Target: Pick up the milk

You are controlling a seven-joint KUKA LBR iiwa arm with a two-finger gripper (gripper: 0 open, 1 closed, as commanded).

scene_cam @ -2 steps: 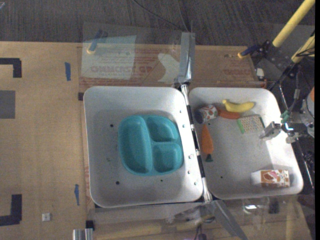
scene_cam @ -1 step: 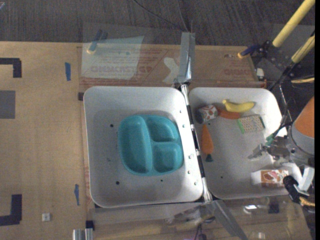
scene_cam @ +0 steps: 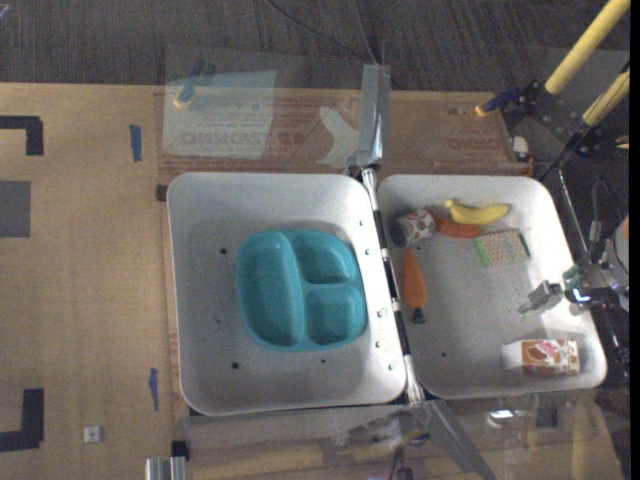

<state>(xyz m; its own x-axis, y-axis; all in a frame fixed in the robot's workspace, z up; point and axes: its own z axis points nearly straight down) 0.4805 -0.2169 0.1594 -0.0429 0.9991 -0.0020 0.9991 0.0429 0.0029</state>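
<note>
The pincer (scene_cam: 548,298) hangs low over the right side of the right bin (scene_cam: 455,373), its fingers parted and holding nothing. The milk (scene_cam: 542,356) (a small carton lying flat) sits just nearer, in that bin's near right corner. Farther off lie a banana (scene_cam: 477,211), a carrot (scene_cam: 414,280) and a small can (scene_cam: 412,227). A teal divided plate (scene_cam: 300,288) rests in the left bin (scene_cam: 200,268).

I see a teal divided tray (scene_cam: 300,288) in the left bin (scene_cam: 190,218); the right bin (scene_cam: 470,368) holds a banana (scene_cam: 477,211), carrot (scene_cam: 413,280) and small can (scene_cam: 412,227).
</note>
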